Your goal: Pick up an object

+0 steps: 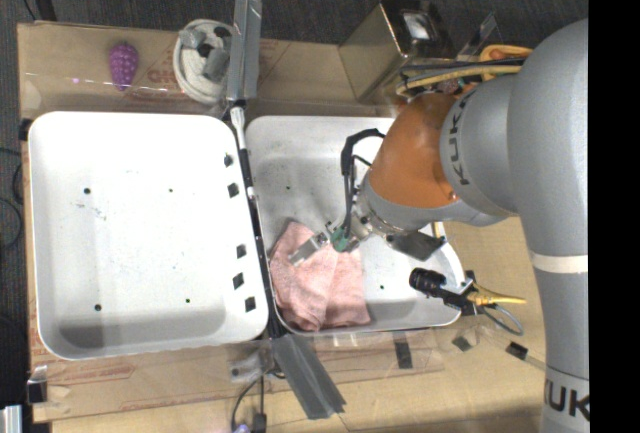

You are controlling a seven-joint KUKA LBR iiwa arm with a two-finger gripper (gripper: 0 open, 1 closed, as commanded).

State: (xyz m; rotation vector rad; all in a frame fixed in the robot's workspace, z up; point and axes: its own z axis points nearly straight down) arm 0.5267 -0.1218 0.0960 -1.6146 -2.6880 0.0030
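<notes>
Pink cloth (318, 286): front-left corner of right bin (300, 136); soft, light, limp; pinch a raised fold. Gripper (335, 241): at cloth's top edge; open-or-closed state cannot be told.

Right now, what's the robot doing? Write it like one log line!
arm: reaching into right bin | end effector: over pink cloth | cloth: lying in bin | grasp: unconfirmed

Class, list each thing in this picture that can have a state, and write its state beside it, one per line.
Pink cloth: crumpled, lying in the right bin's near-left corner.
Right bin: holds the cloth.
Left bin: upright on the bench, beside the right bin.
Gripper: low over the cloth's upper edge.
Purple object: resting on the bench behind the left bin.
</notes>
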